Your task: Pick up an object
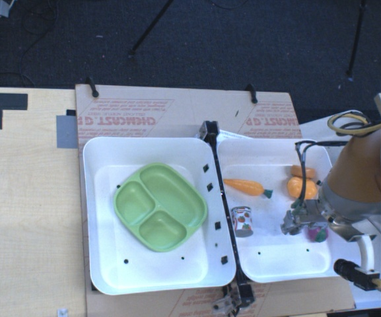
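In the right bin (276,269) lie a toy carrot (245,187) with a green tip, a small can (242,220) with a red label, and an orange fruit (300,187) with another orange piece (302,172) just behind it. A small purple and green object (318,233) sits at the right side of that bin. My gripper (296,223) is low over the right bin's floor, just left of the purple and green object and below the orange fruit. The arm's wrist hides part of what lies under it.
The left bin (104,256) holds a green divided plate (160,207). A black divider (220,210) with clips runs between the two bins. Cables (352,121) hang along the arm at the right. Bare bin floor shows along the front of the right bin.
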